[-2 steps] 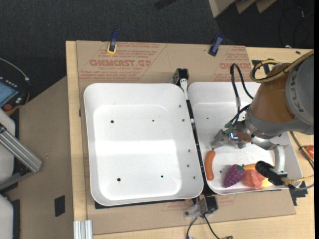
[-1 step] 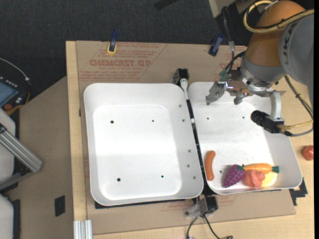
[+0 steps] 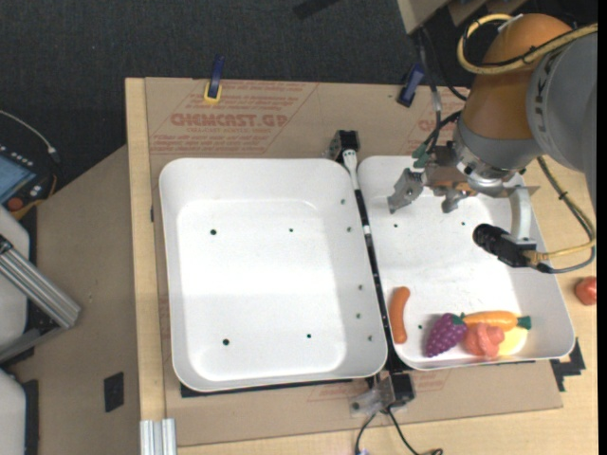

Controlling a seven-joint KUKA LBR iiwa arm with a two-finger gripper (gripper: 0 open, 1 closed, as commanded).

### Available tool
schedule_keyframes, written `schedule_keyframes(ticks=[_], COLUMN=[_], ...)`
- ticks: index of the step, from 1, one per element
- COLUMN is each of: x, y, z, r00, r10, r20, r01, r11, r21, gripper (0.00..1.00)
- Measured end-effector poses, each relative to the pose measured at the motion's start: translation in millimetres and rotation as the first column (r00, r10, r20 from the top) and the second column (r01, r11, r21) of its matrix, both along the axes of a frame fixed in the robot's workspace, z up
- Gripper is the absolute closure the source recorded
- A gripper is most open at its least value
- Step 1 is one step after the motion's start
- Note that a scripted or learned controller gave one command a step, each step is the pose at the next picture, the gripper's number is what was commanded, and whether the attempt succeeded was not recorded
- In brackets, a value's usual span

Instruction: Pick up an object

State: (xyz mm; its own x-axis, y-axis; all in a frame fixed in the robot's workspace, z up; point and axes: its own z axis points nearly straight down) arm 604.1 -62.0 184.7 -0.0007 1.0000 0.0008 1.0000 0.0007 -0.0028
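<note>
The arm comes in from the right, and the tool hangs over the upper part of the right bin. Its two fingers stand wide apart, w/ nothing between them. The objects lie in the lower part of that bin, well apart from the tool: an orange sausage-like piece near the left wall, then purple grapes, a carrot and a pink-red piece, maybe w/ sth yellow under it. The left bin sits beside it on the table.
</note>
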Motion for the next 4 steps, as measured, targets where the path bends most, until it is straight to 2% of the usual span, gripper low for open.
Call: schedule_keyframes(ticks=[2,3,4], x=[0,1,1], y=[0,5,12], z=[0,24,6], r00=[1.000,1.000,1.000], r10=[0.000,0.000,0.000], r20=[0.001,0.006,-0.001], r01=[0.000,0.000,0.000], r11=[1.000,1.000,1.000], r21=[-0.001,-0.002,0.000], gripper=[0.00,0.00,0.00])
